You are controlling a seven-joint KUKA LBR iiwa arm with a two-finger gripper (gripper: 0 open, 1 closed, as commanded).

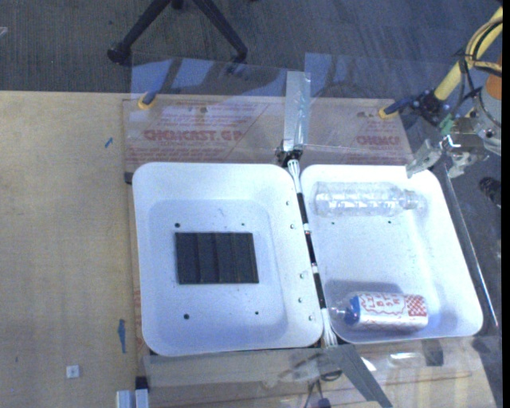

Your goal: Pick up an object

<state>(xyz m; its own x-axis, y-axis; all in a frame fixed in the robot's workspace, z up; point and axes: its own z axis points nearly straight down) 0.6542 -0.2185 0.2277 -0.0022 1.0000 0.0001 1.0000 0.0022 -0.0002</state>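
Camera view is showing a clear bottle (365,198) and a red-patterned bottle (385,310) lying in the right bin (458,239); tool (434,155) state unclear.

Wooden bench (64,239) bearing two white bins (151,191)

A pale wooden worktop (64,239) spreads across most of the view, its surface plain apart from a few small blue marks (121,335) on the left side. Beyond its far edge lies a dark grey floor (358,32), where the black legs of a stand (179,24) splay outward. A clear plastic sheet (207,127) with faint red lettering lies flat along the back of the worktop, catching a soft glare. A strip of silver tape (296,107) runs down its middle. The light is even and cool, casting only soft shadows.
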